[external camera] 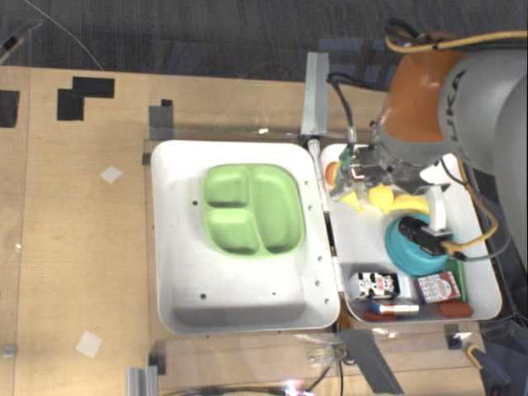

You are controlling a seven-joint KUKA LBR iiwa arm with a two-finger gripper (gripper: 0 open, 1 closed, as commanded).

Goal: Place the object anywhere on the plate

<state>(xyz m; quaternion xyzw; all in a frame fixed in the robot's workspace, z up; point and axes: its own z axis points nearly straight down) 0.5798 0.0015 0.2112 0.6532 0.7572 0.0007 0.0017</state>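
We see the pincer point(356, 172) low over the banana point(381, 198) in the right bin point(363, 246) (its state we cannot tell), with the green plate point(252, 209) lying toward nine o'clock.

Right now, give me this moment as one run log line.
arm: over right bin | gripper: low by yellow object, fingers unclear | green plate: in left bin, nothing on it | placement: not yet done

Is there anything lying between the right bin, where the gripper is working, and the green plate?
Only the bins' own walls. The gripper sits over the right bin near a yellow object. The green plate lies in the left bin, its compartments bare. Between them run just the two adjoining rims.
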